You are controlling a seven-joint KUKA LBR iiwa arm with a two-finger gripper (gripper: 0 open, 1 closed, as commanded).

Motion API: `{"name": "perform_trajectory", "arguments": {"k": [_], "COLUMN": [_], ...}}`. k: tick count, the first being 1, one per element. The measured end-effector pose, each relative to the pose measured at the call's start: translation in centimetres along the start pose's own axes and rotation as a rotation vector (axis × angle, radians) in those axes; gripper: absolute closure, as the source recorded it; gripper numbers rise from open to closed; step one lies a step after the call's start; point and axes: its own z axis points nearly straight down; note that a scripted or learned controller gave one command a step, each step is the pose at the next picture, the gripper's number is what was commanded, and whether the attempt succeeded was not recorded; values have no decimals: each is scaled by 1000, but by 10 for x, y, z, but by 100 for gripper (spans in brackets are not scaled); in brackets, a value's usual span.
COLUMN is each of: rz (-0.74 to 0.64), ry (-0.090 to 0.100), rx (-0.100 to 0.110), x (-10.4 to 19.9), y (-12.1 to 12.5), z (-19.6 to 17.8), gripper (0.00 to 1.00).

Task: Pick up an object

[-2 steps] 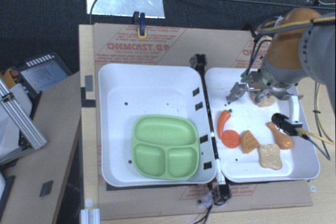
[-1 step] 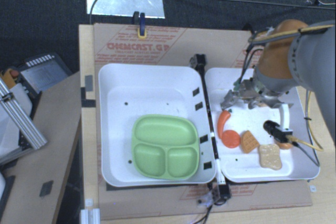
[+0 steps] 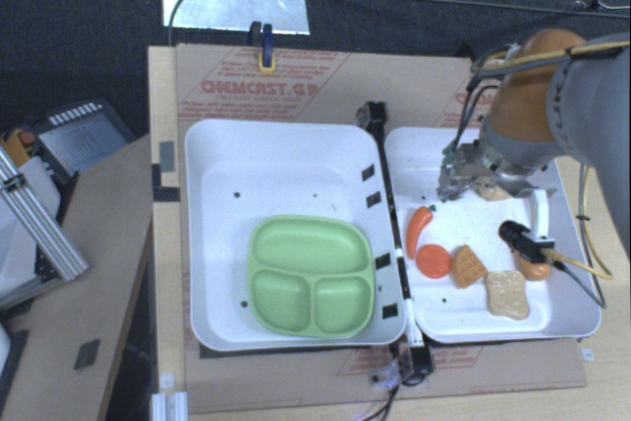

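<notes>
The hand (image 3: 455, 180) hangs low over the right bin (image 3: 424, 145), in its far half, so the food lies within easy reach; whether it is spread or pressed together I cannot tell. Nearest it, toward the bin's left wall, lies the carrot (image 3: 420, 224), then a tomato slice (image 3: 433, 260), a waffle (image 3: 468, 266) and toast (image 3: 507, 294). Nothing looks lifted yet.

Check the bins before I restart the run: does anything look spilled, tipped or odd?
Nothing stands out. The green tray lies flat in the left bin. The carrot, tomato, waffle and toast lie loose in the right bin.
</notes>
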Motion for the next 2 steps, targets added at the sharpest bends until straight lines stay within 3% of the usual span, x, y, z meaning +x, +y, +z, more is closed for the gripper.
{"name": "perform_trajectory", "arguments": {"k": [2], "rz": [2], "ry": [-1], "rx": [-4], "x": [-18], "y": [1], "z": [-105], "gripper": [100]}}
